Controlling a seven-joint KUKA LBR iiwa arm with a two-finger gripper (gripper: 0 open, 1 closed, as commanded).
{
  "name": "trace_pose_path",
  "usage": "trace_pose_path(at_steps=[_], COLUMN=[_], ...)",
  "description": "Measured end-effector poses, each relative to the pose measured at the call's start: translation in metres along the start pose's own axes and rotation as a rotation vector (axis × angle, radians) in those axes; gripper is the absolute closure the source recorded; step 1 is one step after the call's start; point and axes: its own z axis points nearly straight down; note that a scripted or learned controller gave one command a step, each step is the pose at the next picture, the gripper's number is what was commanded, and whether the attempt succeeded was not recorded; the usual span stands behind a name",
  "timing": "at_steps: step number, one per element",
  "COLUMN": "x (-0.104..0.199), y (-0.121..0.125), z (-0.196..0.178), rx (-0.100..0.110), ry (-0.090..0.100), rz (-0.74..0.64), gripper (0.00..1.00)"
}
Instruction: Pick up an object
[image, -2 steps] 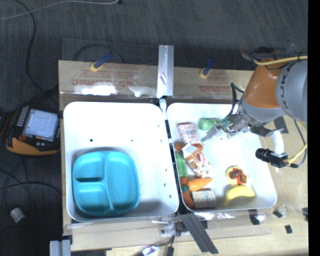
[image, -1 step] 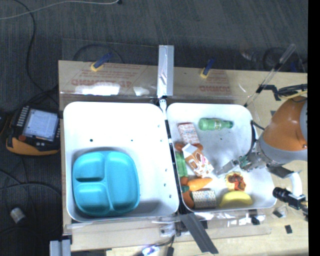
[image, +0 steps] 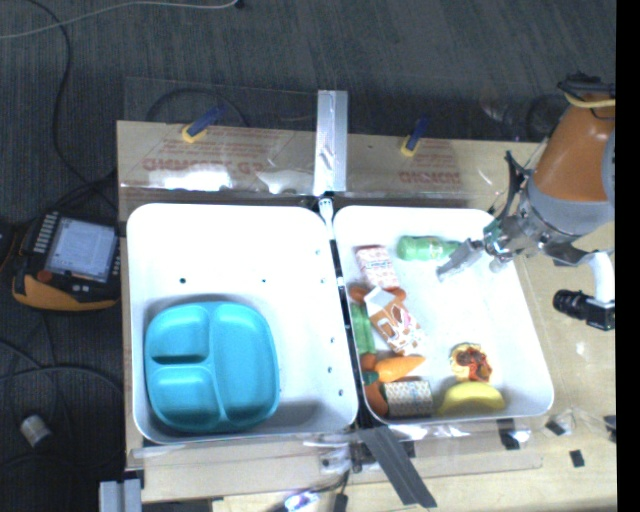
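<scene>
Basically unstarted: tool (image: 470, 256) low over the right bin (image: 520, 330), fingers apart, holding nothing, just beside green bottle (image: 428, 247). Grasp and lift remain.

The grey arm (image: 572, 190) enters from the right, its orange band (image: 575, 160) above the wrist, reaching down-left over the right bin's (image: 520, 330) upper right corner. The pincer (image: 462, 260) points left inside that corner.

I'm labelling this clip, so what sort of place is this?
Probably a robot lab's bin-picking bench: two white bins side by side, toy food such as a banana in the right one, and a gripper reaching in.
</scene>
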Motion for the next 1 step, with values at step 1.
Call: trace_pose_path(at_steps=[1], x=[-0.0318], y=[-0.0576], z=[-0.0134], rx=[0.001], ry=[0.000], rz=[0.074], gripper=[0.00])
